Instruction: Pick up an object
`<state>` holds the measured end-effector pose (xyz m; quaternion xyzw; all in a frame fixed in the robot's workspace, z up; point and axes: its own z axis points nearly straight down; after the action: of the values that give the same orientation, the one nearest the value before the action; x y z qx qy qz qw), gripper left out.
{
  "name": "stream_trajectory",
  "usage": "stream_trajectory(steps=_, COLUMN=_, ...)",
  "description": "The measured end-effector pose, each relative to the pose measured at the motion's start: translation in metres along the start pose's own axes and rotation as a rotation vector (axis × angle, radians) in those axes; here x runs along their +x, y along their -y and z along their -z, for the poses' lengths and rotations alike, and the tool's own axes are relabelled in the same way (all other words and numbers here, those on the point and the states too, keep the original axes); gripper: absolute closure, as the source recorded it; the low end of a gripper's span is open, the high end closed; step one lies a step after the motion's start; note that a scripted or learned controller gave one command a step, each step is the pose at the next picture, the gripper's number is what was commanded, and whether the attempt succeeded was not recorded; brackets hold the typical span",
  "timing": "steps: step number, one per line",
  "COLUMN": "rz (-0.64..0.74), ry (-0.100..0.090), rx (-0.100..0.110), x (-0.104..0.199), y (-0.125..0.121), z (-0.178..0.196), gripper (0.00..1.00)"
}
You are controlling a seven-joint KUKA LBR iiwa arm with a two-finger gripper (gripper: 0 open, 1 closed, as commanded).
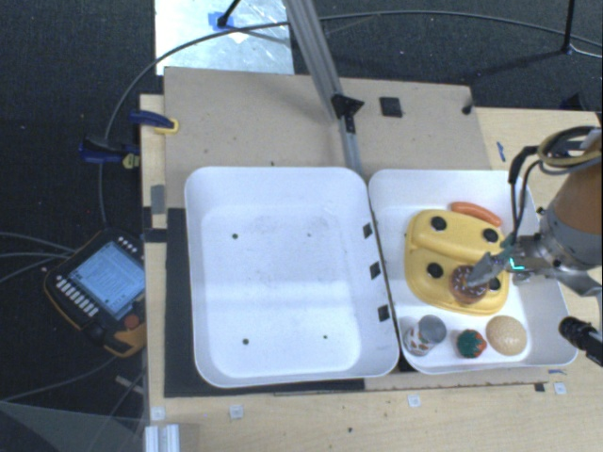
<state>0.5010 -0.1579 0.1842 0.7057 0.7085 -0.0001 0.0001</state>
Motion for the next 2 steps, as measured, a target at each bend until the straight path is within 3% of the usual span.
stream_trajectory(steps=1, rz=0.0, ry=0.0, rx=-0.001, x=0.0, y=0.0, z=0.001, gripper=0.0)
stream_trajectory(steps=2, rz=-0.002, ry=-0.001, rx=0.002, x=0.003, y=0.005, z=-0.043, gripper=0.0)
